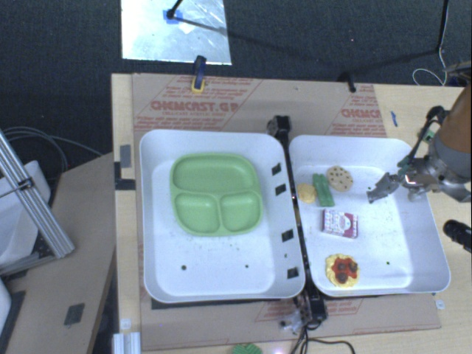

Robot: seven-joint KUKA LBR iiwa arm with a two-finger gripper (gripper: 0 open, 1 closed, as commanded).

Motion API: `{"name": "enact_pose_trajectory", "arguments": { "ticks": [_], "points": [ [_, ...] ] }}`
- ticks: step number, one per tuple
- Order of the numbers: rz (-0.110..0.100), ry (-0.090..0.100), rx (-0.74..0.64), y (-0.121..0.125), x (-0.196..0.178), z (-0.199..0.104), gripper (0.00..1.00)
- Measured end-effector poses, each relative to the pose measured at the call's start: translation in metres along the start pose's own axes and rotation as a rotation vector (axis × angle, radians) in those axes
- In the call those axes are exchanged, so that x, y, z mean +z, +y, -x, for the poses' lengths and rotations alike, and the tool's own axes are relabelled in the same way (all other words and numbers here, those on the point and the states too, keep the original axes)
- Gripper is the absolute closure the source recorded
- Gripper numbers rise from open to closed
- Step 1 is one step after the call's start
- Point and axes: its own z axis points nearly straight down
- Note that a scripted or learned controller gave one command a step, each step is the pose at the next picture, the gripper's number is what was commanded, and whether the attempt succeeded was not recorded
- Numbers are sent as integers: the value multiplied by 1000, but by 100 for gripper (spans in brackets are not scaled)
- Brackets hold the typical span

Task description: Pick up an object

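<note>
Camera view puts the jaws (385, 188) over the right bin (420, 227), near its right wall and roughly level with the bin's upper half. They hang at the end of the grey arm (451, 169), which comes in from the right edge. Whether they are spread or closed cannot be told, since they appear as one dark, blurred shape; nothing can be made out between them.

Objects lie to the left of the jaws, all apart from them. Nearest is a round brown cookie with dark chips (339, 178), resting on the bin floor toward the upper left part of the bin. Just beside it, to the left, lies a green stick-shaped piece (322, 189), set at a slight tilt, and touching or almost touching that is a small yellow round piece (306, 193) close to the bin's left wall. Below these, near the bin's middle, sits a small pink and white carton (340, 223) lying flat. Farther down, by the front wall, is a yellow disc with red and dark topping (343, 269), like a toy pizza.

The left bin (158, 220) stands side by side with the right one, their inner walls meeting along a dark strip. It holds a light green divided plate (217, 194) with three compartments, set in the bin's upper half. Both bins rest on a pale counter (243, 102) with red lettering on it.
</note>
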Motion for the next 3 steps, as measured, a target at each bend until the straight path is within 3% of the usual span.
{"name": "enact_pose_trajectory", "arguments": {
  "ticks": [1, 2, 3],
  "points": [
    [4, 4, -3, 19, 110, -37, 0],
    [9, 0, -5, 65, 103, -61, 0],
    [6, -1, -3, 95, 70, -56, 0]
  ]
}}
